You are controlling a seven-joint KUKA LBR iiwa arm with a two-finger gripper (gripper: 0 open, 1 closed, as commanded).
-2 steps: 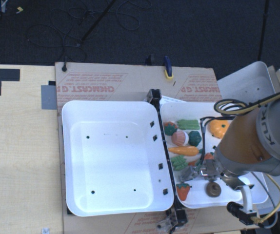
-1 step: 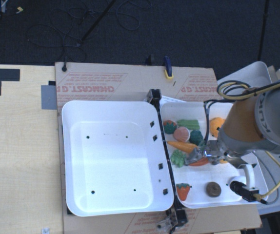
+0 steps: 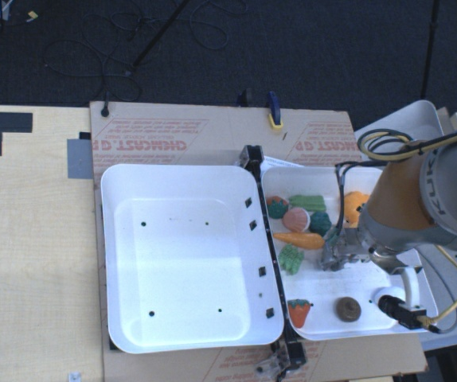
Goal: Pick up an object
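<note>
My gripper (image 3: 333, 259) hangs low in the right bin (image 3: 324, 329), just right of an orange carrot (image 3: 298, 240) and a light green piece (image 3: 291, 259). Further back lie a green block (image 3: 308, 203), a pink round piece (image 3: 296, 219), a teal piece (image 3: 320, 223) and a small red and green piece (image 3: 276, 207). An orange fruit (image 3: 355, 205) sits partly behind the arm. A brown ball (image 3: 349, 309) and a red strawberry-like piece (image 3: 298, 312) rest near the bin's front. I see nothing between the fingers.
The left bin (image 3: 117, 213) is beside the right one, split from it by a black clamp rail (image 3: 264, 245). Both rest on cardboard (image 3: 173, 134). The grey arm with its orange band (image 3: 400, 205) covers the right bin's right side. Cables (image 3: 408, 313) trail at the front right.
</note>
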